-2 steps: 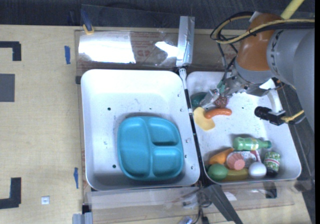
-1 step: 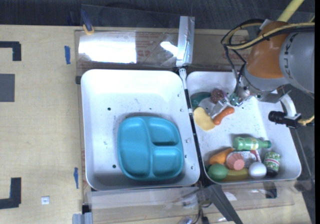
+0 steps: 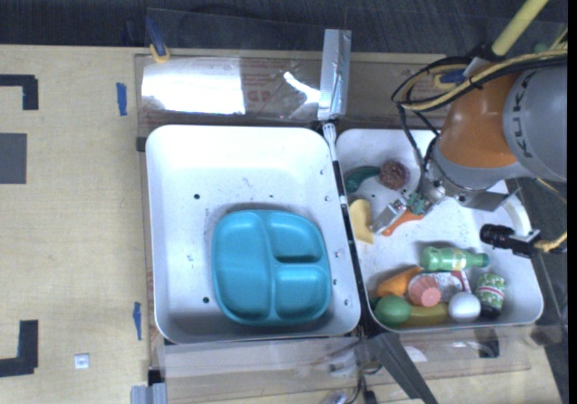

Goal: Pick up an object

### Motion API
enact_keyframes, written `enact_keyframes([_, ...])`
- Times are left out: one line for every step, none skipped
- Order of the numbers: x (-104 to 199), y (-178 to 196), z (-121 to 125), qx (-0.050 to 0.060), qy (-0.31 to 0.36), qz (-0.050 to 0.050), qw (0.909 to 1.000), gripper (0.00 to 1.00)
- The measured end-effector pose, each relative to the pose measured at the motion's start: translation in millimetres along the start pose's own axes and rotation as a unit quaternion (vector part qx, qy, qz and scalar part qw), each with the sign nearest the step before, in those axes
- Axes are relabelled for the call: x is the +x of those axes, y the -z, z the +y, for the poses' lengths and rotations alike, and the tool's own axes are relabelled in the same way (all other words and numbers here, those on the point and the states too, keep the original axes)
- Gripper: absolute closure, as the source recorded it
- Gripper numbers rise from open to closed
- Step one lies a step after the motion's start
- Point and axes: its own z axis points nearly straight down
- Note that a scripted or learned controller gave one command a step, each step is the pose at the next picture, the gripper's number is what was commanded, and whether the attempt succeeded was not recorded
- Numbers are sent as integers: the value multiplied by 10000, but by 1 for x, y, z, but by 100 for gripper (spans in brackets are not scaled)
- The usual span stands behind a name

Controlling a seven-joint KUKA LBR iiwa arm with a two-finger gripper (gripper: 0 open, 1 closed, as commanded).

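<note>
Several toys (image 3: pixel 439 288) crowding the right bin (image 3: pixel 526 315); pincer (image 3: pixel 403 209) clamped on carrot (image 3: pixel 398 221).

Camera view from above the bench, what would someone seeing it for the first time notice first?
Most striking is the blue divided tray lying alone in the left bin, toward its near edge. Next comes the grey arm with its orange band reaching in from the right, its hand low over a small orange piece in the right bin. A bright cluster of toy food crowds that bin's near side.
</note>
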Motion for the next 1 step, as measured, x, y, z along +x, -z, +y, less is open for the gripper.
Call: enact_keyframes([-2,13,2,-42,-10,-33,10000,100])
